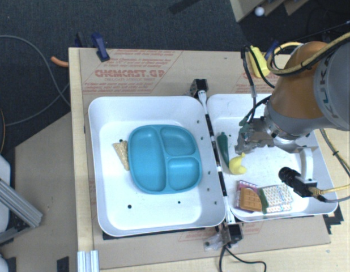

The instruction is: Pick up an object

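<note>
While my gripper (244,145) hangs low in the right bin (311,207), its state hidden from me, the yellow toy (237,165) lies just below it toward the near wall, beside the green stick (222,147).

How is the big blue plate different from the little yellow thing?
The blue plate is much bigger than the yellow thing. The blue plate is flat, with three sections; the yellow thing is a small rounded lump. The blue plate lies in the left bin, far from the gripper; the yellow thing lies in the right bin, just below it. Both rest on white bin floors.
</note>
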`<state>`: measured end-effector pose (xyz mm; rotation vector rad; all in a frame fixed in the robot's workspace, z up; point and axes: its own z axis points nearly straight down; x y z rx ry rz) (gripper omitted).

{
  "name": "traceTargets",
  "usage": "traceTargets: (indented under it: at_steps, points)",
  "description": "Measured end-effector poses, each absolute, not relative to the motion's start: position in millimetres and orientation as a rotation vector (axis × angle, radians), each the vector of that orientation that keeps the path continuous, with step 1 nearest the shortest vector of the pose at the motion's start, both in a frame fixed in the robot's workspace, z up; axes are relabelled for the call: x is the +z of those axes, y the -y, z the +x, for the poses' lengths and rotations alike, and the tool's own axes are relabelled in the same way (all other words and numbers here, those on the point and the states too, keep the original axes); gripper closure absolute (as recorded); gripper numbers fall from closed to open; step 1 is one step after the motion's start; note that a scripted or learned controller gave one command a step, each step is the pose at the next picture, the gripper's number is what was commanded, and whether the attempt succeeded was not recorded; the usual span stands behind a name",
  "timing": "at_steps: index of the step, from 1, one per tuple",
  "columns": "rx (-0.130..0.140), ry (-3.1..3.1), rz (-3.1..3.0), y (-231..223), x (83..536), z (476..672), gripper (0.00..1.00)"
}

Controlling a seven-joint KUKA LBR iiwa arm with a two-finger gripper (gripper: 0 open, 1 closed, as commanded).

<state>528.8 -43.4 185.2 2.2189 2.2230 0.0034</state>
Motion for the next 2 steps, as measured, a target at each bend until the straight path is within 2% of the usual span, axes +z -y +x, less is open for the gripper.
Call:
traceTargets:
  at_steps: [1, 2]
  points:
    - [0.000, -2.222, 2.221, 44.2, 184.5, 528.1, 0.00]
    - [-0.001, -2.219, 2.221, 113.8, 93.5, 520.1, 0.00]
